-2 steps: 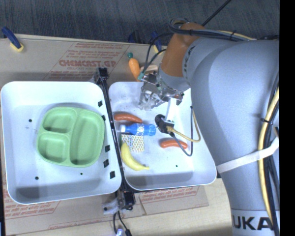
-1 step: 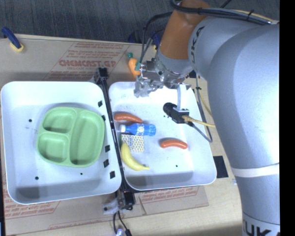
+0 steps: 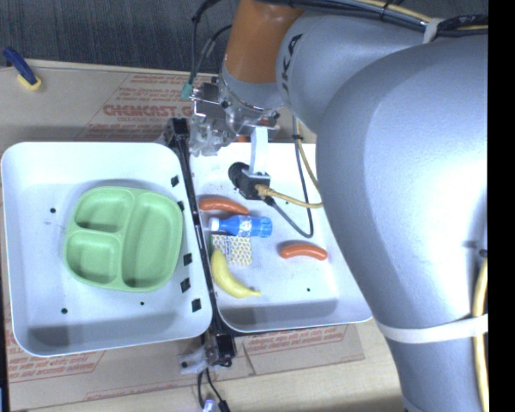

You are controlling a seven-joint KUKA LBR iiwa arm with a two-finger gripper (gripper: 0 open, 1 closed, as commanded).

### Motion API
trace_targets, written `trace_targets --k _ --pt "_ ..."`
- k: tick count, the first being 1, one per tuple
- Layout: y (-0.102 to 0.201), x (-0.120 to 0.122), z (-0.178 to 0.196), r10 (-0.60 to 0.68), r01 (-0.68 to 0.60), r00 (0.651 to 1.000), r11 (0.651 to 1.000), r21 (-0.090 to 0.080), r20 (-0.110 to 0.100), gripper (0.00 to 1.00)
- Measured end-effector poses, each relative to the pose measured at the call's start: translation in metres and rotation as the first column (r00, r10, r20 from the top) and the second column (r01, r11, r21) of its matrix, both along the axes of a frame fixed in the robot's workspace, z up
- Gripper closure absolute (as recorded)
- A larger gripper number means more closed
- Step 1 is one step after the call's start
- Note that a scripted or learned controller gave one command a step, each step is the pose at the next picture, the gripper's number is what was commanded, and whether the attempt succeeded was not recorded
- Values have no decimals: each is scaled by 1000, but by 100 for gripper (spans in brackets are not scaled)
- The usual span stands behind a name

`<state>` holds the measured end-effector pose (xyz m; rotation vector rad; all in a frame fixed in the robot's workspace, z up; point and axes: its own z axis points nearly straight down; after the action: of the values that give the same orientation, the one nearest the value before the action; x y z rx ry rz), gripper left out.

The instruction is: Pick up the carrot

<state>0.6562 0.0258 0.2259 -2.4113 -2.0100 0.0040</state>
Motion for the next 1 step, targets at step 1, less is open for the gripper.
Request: trace_targets --k 1 --pt "-59 -42 -11 327 -327 945 945 0 -1 100"
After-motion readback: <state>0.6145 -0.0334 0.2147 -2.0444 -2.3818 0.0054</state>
